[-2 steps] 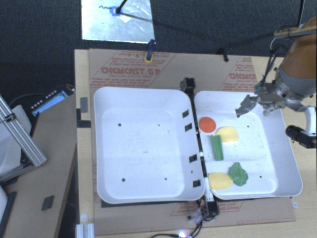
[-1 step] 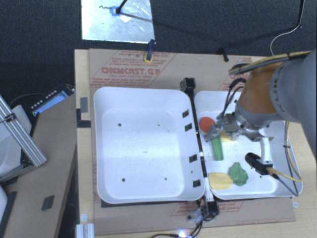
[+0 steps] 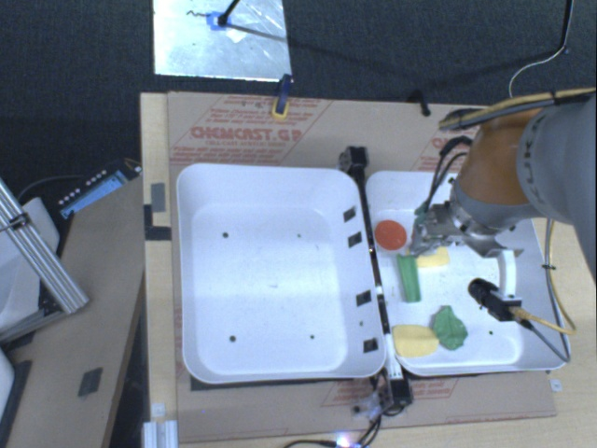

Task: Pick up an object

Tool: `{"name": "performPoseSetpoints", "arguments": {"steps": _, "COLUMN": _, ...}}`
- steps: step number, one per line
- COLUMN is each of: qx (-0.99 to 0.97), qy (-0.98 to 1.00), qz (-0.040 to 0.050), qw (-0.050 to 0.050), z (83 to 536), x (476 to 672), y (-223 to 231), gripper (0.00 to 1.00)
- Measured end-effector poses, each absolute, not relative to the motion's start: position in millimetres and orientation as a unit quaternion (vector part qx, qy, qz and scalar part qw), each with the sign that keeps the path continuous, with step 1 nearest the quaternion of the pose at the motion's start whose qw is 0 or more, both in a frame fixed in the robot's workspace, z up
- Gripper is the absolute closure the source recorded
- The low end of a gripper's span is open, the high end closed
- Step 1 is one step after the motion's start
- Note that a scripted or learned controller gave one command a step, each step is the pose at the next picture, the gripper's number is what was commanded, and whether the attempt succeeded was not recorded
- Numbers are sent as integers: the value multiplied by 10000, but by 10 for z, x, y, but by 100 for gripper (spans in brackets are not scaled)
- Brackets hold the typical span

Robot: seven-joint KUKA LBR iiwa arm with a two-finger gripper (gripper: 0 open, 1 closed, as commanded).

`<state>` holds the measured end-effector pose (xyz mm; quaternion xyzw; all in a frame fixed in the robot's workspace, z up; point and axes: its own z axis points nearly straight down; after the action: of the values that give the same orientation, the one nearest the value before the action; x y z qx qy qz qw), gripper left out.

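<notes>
Even overhead light, slightly soft picture.
The white bins [image 3: 270, 250] are bright, near washed out, with faint shadows along their walls. A foil sheet [image 3: 221, 26] at the top glares. The dark floor [image 3: 75, 54] looks grainy; small detail blurs.

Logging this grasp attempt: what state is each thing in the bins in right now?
red disc: lying flat, free
green block: lying flat, free
pale yellow piece: lying just below the tool
yellow lump: resting by the divider
green crumpled piece: resting beside yellow lump
</notes>
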<state>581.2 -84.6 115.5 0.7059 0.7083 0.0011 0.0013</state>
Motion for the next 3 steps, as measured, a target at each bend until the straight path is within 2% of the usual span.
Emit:
{"name": "performPoseSetpoints", "arguments": {"steps": 1, "qx": 7038, "qy": 7103, "qz": 56, "qw": 64, "z": 1909, "x": 6742, "y": -628, "gripper": 100}}
{"name": "performPoseSetpoints", "arguments": {"steps": 2, "qx": 7029, "qy": 7113, "qz": 50, "qw": 30, "z": 2631, "x": 6705, "y": 116, "gripper": 100}}
{"name": "performPoseSetpoints", "arguments": {"steps": 3, "qx": 7034, "qy": 7107, "qz": -25, "qw": -47, "z": 1793, "x": 6094, "y": 772, "gripper": 100}}
